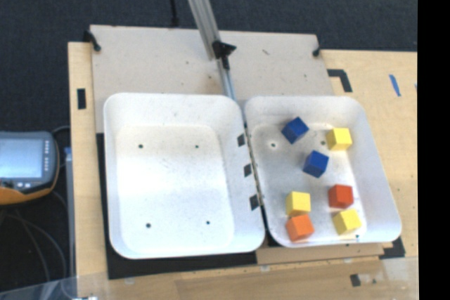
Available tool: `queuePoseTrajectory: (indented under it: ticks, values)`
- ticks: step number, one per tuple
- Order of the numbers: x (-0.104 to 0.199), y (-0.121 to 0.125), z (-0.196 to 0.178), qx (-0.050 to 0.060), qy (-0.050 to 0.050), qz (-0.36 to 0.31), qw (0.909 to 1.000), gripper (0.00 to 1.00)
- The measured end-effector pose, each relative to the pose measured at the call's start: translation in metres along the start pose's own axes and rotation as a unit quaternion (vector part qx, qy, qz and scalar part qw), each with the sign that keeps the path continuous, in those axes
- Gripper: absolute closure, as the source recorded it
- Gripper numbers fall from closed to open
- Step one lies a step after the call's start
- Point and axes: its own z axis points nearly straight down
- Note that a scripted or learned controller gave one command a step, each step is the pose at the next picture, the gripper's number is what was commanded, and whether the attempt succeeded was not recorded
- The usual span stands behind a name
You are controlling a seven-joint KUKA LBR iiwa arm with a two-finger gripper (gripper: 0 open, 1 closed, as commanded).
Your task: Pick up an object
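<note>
Within right bin (373,151), seven scattered cubes (316,164), blue, yellow, orange, red; tool state untellable

Two white bins sit side by side on the bench. The right bin (365,116) holds seven cubes: two blue cubes (295,129) toward the far side, three yellow cubes (339,138), a red cube (341,196) and an orange cube (299,227) near the front. The left bin (116,116) lies beside it.

Cut off by the left edge: grey handheld screen device with orange casing (24,164). Cut off by the top edge: slanted aluminium rail (199,0). Too small to identify: dark specks on the left white plastic bin (112,109).
</note>
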Motion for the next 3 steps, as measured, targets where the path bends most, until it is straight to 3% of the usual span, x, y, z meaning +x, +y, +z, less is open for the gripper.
queuePoseTrajectory:
  ticks: [1, 2, 3]
  values:
    - [0.035, 0.000, 0.041, 0.002, 0.000, 0.000, 1.0000, 1.00]
    - [0.033, 0.000, 0.039, 0.001, 0.000, 0.002, 1.0000, 0.00]
    - [0.031, 0.000, -0.002, -0.002, -0.001, 0.000, 1.0000, 0.00]
